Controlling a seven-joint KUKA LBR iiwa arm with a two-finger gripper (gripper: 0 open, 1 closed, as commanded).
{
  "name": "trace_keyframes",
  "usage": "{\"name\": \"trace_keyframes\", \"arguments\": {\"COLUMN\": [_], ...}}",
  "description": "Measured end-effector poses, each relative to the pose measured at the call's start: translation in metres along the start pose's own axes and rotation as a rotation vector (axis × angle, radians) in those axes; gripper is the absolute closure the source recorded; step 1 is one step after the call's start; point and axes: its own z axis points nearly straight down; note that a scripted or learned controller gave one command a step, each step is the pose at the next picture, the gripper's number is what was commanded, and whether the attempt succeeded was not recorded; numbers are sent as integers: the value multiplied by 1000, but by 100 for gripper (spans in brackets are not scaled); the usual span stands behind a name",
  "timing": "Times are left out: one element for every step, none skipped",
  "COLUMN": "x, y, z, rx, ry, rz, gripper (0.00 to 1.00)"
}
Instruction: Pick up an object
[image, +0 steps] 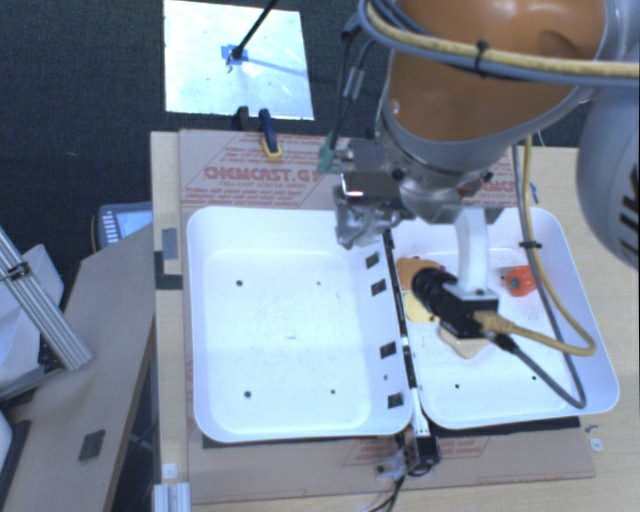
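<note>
My gripper (352, 226): hangs over the far end of the seam where the two bins meet, at the left bin's far right corner; I cannot tell whether I am wide or narrow (my own wrist blocks the line of sight).
My arm (500, 60): grey with the orange band, reaching in above the right bin's far edge.
Small orange object (517, 281): on the floor of the right bin, towards its far right corner, well apart from me.
Yellow object (418, 268): in the right bin, close to its left wall and towards the far edge; the nearest to me of the three, and partly covered.
Tan flat object (468, 347): in the right bin, about mid-floor, partly hidden.
Left bin (200, 330): white and shallow, with a few dark dots on its floor.
Right bin (590, 370): white and shallow, holding all three objects.
Black clips (388, 350): a row along the seam between the bins.
Brown sheet (215, 150): lies under both bins; red print by its far edge reads "CHEMCAST", the letters after it are blurred, and the red print at the near edge is unreadable.
Clamp (268, 135): blue and yellow, on the sheet's far edge.
Metal plate (238, 58): a shiny square beyond the bench's far edge.
</note>
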Motion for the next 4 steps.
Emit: {"name": "trace_keyframes", "arguments": {"x": [46, 46, -14, 49], "y": [63, 81, 23, 80], "z": [-53, -68, -69, -66], "rx": [-7, -2, 0, 1], "ry": [1, -2, -2, -1], "rz": [0, 6, 10, 0], "gripper": [100, 100, 100, 100]}}
